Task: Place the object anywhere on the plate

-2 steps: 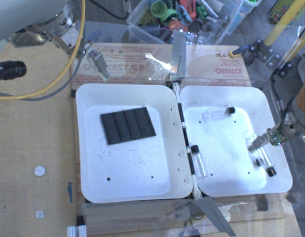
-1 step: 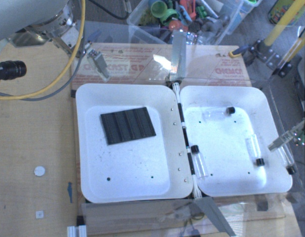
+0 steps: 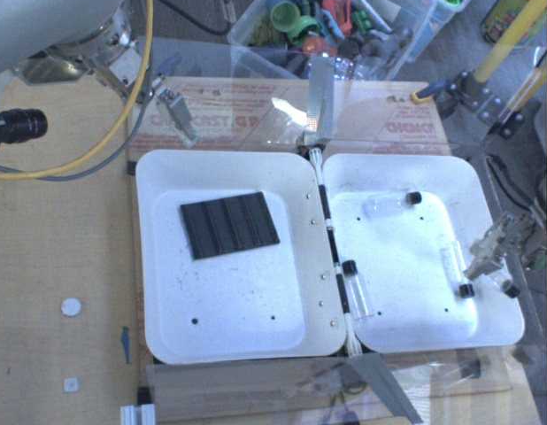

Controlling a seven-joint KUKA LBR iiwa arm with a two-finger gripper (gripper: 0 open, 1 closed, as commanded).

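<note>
**Three tubes in right bin, plate in left**

- Two shallow white bins: left bin (image 3: 158, 237), right bin (image 3: 406, 326).
- One dark grey ribbed rectangular plate (image 3: 229, 225), flat in the left bin.
- Three clear plastic tubes with black caps, all in the right bin: far tube (image 3: 389, 205), tube by the divider (image 3: 357, 294), tube near the gripper (image 3: 453, 264).
- Metal gripper (image 3: 493, 253) at the right bin's right rim; jaws apart or together, cannot tell.
- Pale wooden worktop (image 3: 52, 237), one yellow cable (image 3: 123, 131), one clear tub of coloured toys (image 3: 344, 16) behind.

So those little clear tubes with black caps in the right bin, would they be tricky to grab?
Probably. The clear tubes look round and lie flat, so a nudge may roll them. They look smooth, so possibly slippery. The gripper hovers at the right bin edge beside one.
</note>
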